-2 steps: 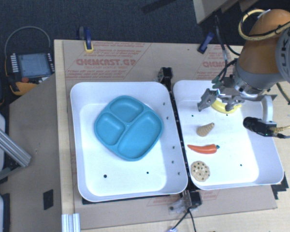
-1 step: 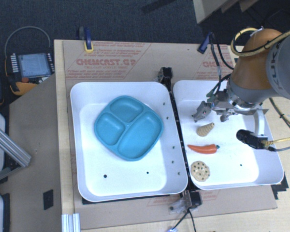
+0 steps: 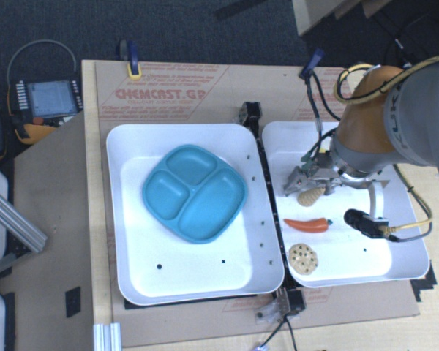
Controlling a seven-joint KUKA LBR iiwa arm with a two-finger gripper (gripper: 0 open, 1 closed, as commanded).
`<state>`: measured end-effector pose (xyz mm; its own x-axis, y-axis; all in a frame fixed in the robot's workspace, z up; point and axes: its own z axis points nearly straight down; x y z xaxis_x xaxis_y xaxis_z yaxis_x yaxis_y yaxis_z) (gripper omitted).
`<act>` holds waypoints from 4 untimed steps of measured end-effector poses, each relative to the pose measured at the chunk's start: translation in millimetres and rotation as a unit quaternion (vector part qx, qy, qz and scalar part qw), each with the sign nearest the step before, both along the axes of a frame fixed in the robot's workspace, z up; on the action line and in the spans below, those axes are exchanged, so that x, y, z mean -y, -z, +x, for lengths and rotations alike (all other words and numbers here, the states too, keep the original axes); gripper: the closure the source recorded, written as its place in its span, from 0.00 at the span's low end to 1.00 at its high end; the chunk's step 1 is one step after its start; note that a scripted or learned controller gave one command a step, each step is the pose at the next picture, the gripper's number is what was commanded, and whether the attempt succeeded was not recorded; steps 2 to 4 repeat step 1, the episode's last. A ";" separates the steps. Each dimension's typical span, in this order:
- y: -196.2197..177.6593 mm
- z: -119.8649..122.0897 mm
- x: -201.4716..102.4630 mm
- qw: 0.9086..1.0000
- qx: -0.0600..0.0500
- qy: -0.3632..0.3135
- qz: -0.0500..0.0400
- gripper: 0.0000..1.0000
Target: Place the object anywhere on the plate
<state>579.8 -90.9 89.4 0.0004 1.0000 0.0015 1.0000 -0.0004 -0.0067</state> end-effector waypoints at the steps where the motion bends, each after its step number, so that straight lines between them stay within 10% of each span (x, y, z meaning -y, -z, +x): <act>1: -13.6 1.5 0.2 1.000 0.003 0.000 -0.001 1.00; 4: -13.6 1.5 0.2 1.000 0.003 0.000 -0.001 1.00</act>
